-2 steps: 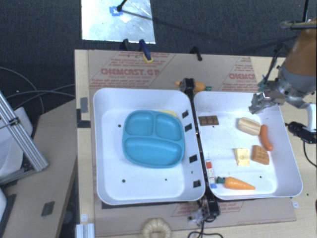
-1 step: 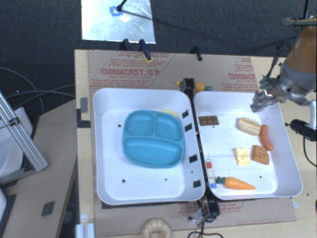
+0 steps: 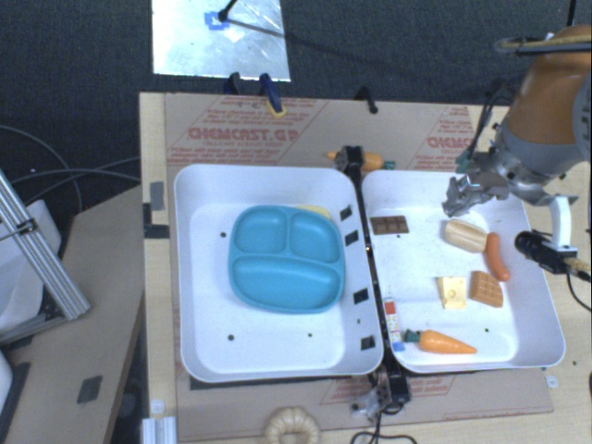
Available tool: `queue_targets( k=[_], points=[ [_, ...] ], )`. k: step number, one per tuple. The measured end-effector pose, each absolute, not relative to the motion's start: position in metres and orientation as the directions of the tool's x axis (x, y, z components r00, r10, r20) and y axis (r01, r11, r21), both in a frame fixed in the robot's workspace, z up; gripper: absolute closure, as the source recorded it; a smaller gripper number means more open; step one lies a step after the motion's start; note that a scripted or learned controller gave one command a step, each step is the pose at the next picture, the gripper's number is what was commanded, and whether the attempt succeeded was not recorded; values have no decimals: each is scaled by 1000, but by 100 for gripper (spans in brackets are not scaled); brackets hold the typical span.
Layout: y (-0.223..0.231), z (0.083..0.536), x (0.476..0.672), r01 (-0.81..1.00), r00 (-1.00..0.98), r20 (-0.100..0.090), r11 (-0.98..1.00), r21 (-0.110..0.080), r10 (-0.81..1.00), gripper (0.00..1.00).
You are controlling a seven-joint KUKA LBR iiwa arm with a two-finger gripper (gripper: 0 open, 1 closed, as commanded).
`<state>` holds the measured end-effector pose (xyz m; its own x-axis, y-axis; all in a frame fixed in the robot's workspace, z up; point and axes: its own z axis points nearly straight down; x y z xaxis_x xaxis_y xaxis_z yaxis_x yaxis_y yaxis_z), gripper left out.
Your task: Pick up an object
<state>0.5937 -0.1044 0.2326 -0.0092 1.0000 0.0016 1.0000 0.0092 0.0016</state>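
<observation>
bench w/ 2 white bins: 1 blue tray, 6 food toys; gripper jaw state unclear

The end effector hangs over the far part of the right bin. Just below it lies a bun, with a sausage touching or nearly touching the bun's right end. Left of the end effector, near the bin's left wall, lies a chocolate bar. Nearer the camera sit a cheese piece and a waffle side by side, and nearest of all a carrot. Far to its left, the left bin holds a tray. Both bins rest on the counter.
</observation>
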Motion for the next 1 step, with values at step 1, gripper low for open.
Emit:
queue_targets(
  k=[1],
  points=[
    [-52,233,560,1000,-10,2,10,0,1000,100]
  ],
)
